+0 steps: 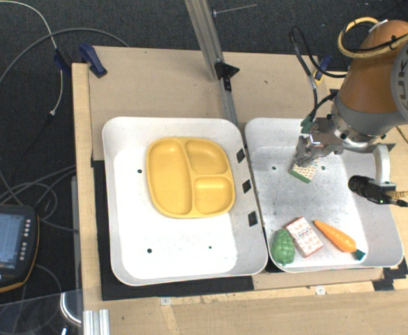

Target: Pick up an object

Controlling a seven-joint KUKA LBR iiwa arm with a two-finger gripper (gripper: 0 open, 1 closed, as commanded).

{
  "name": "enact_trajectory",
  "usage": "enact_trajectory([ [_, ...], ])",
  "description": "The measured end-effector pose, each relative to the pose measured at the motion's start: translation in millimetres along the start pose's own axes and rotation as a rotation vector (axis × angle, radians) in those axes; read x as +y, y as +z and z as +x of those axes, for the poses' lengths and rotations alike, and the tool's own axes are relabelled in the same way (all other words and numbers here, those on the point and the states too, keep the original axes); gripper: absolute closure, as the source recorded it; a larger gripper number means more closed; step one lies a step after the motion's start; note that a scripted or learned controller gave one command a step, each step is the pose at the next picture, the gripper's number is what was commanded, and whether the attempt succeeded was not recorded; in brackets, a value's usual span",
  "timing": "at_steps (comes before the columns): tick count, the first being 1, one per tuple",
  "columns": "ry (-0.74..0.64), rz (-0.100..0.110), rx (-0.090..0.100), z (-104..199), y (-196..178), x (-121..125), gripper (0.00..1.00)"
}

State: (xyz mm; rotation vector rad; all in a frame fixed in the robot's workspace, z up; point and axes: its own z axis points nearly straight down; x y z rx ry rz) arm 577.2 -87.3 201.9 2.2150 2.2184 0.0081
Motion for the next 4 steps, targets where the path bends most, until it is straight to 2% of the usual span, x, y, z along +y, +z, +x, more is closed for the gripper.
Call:
enact_trajectory([
  [1, 0.001, 0.004, 0.001, 0.2, -20.5, 1.4, 1.0],
  [2, -0.004, 0.012, 0.005, 52.3, -12.9, -16.8, 1.0],
  [4, -0.005, 0.011, 0.005, 159.6, -38.4, -48.9, 1.0],
])
